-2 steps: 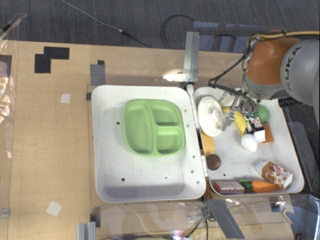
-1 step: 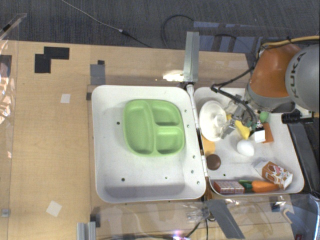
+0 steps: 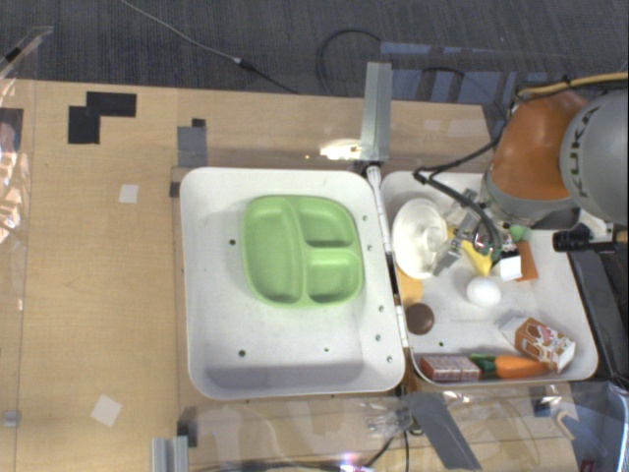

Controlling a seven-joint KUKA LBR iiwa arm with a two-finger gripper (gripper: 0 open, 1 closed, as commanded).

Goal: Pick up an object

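Camera view: right bin (image 3: 580,308) front edge carries carton (image 3: 543,343), carrot (image 3: 519,367), red box (image 3: 449,367). Mid-bin: white egg (image 3: 483,291). Gripper (image 3: 470,247) over yellow item (image 3: 479,258) beside white bowl (image 3: 420,236); finger state: cannot tell. Risk: crowding w/ bowl rim → deflected or empty grasp.

arm (image 3: 580,155): cut by right edge | tool (image 3: 470,242) fingers: unclear

A pale wooden tabletop (image 3: 108,293) fills the scene, dark grey carpet (image 3: 197,18) running beyond its far edge. A thin cable (image 3: 157,18) crosses that carpet. Black tape patches (image 3: 98,114) mark the tabletop's far-left corner.
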